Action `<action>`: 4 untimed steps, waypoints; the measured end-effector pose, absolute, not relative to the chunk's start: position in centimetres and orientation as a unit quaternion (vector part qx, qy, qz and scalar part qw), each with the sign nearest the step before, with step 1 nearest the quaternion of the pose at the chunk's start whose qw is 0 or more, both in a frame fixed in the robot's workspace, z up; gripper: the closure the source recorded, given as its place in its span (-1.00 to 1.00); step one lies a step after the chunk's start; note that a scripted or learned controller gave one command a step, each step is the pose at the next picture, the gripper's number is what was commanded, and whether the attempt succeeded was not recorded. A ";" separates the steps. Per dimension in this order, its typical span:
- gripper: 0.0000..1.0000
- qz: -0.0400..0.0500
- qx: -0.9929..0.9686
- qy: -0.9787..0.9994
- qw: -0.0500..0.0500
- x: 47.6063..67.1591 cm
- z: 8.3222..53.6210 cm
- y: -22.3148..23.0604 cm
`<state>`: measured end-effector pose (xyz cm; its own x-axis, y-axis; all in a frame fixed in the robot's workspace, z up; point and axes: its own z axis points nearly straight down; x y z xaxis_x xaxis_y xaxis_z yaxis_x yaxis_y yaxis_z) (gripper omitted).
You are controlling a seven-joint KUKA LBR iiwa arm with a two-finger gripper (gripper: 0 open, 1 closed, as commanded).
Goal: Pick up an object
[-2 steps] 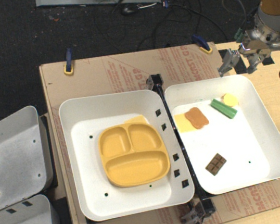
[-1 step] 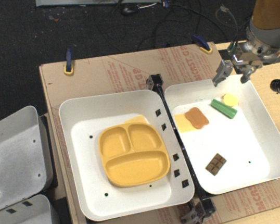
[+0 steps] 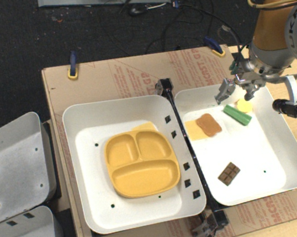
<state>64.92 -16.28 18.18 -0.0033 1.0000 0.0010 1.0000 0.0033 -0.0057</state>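
**Gripper poised over the right bin's far corner**

Nearest the camera in the right bin (image 3: 291,173) lay one brown waffle-patterned block (image 3: 229,173), alone on the white floor. Farther back sat one pale yellow slice (image 3: 193,130) with one brown oval piece (image 3: 209,125) overlapping it, then one green bar (image 3: 237,114) touching one small yellow-green piece (image 3: 244,106). The left bin (image 3: 84,170) held a single yellow divided tray (image 3: 142,163). Over the far right corner hung the gripper (image 3: 239,91), fingers spread wide with nothing between them — just above the green bar. Two clamps — one yellow (image 3: 72,70), one blue-yellow (image 3: 215,46) — pinned the board's (image 3: 130,76) far edge
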 end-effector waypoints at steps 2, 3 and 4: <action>1.00 -0.001 -0.707 -0.707 -0.002 64.7 13.3 -16.3; 1.00 -0.002 -0.706 -0.708 -0.004 64.9 19.8 -16.2; 1.00 -0.001 -0.706 -0.708 -0.002 65.0 20.5 -16.2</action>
<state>65.02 -16.21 20.52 -0.0023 1.0000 -0.0011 1.0000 0.0023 0.0035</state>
